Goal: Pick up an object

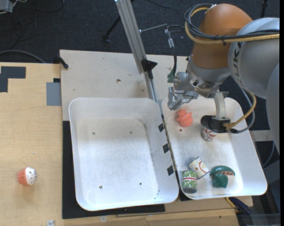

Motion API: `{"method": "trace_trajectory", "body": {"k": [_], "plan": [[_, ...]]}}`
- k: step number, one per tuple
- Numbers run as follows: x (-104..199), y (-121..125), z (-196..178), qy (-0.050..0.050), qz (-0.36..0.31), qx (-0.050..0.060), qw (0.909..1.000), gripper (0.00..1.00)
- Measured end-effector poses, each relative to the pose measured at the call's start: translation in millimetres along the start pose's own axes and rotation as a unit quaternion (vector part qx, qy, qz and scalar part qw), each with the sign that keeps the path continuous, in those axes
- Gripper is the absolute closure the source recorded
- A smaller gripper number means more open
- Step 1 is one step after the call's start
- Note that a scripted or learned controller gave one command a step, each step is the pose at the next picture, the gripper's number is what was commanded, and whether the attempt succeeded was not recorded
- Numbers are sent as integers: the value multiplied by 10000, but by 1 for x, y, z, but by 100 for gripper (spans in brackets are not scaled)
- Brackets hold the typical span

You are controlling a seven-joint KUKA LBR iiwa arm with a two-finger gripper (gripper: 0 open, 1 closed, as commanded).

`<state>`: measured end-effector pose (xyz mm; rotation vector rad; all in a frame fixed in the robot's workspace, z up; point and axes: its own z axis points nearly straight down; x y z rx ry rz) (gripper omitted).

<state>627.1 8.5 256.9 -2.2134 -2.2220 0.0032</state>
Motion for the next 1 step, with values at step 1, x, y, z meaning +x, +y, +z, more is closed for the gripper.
{"method": "trace_trajectory", "body": {"k": [1], "plan": [[56,-9,4,-1,-2,1,10000,100]]}}
